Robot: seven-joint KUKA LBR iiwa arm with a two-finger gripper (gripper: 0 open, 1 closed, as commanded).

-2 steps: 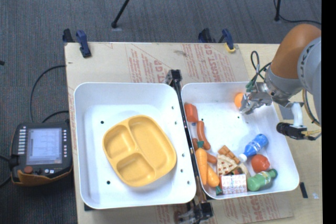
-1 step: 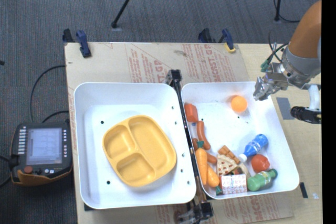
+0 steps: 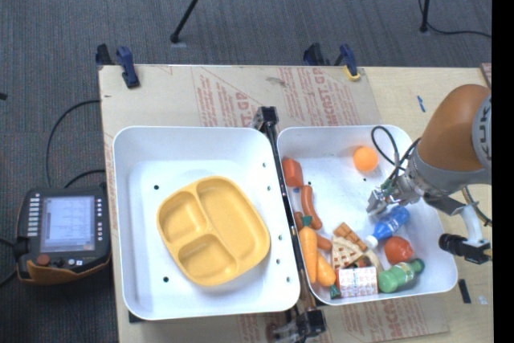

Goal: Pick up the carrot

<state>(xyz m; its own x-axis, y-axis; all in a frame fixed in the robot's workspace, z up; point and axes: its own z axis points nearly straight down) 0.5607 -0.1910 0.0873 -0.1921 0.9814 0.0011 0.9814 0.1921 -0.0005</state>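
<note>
The carrot [image 3: 308, 251] is a long orange piece lying lengthwise along the left wall of the right bin [image 3: 337, 142], near its front. My gripper [image 3: 380, 202] hangs over the right-hand part of that bin, well right of the carrot and further back. It sits just above a blue bottle [image 3: 391, 222]. The orange wrist band and grey arm cover the bin's right rim.
Around the carrot lie sausages [image 3: 310, 209], a red piece [image 3: 291, 171], a waffle-like toy [image 3: 348, 247] and a pink-white box [image 3: 357, 282]. An orange ball [image 3: 365, 159], a red tomato [image 3: 397, 249] and a green item [image 3: 399, 276] share the bin. The left bin holds a yellow divided plate [image 3: 213, 230].
</note>
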